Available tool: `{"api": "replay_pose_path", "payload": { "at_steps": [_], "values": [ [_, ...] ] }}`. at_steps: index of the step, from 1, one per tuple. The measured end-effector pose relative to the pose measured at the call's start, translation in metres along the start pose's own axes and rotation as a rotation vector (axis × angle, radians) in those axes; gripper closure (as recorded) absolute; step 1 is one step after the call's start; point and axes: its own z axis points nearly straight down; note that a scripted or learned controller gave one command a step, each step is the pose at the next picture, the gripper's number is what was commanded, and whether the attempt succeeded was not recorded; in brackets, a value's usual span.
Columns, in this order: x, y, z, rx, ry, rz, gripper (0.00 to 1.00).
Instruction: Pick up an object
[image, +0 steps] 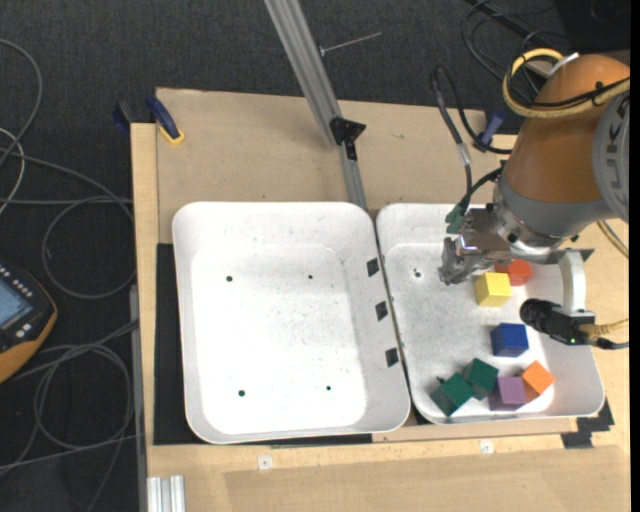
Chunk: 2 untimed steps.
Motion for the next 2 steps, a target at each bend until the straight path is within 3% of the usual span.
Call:
{"api": "replay_pose_path", "payload": {
  "at_steps": [2],
  "values": [
    [0.093,0.039,0.024,0.0,0.0,0.001,1.0]
  ]
}}
